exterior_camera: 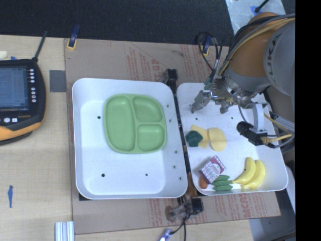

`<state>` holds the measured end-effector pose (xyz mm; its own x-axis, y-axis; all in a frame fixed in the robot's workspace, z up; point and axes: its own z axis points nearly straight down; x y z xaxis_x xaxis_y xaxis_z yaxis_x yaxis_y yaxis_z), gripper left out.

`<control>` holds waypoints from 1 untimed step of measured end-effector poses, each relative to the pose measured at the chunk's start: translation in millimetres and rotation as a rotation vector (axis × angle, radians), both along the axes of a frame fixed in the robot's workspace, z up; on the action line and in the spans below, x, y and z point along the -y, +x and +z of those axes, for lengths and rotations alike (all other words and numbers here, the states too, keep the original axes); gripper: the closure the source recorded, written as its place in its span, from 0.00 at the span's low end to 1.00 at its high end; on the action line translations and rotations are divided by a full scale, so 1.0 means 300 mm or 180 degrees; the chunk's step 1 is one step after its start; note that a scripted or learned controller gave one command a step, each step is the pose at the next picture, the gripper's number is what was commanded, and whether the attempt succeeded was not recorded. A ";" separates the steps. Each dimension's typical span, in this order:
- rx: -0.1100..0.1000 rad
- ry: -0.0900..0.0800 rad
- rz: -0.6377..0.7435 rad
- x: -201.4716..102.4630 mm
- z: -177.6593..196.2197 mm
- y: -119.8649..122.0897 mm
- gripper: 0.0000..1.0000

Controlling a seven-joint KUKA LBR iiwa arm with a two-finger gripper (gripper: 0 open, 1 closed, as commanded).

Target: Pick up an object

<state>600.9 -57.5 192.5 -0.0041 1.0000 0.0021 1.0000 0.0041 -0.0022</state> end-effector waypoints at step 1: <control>-0.0007 -0.0005 -0.0008 0.106 -0.003 -0.083 0.00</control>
<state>576.0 -89.2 191.5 -0.0016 1.0000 0.0006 1.0000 0.0016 -0.0044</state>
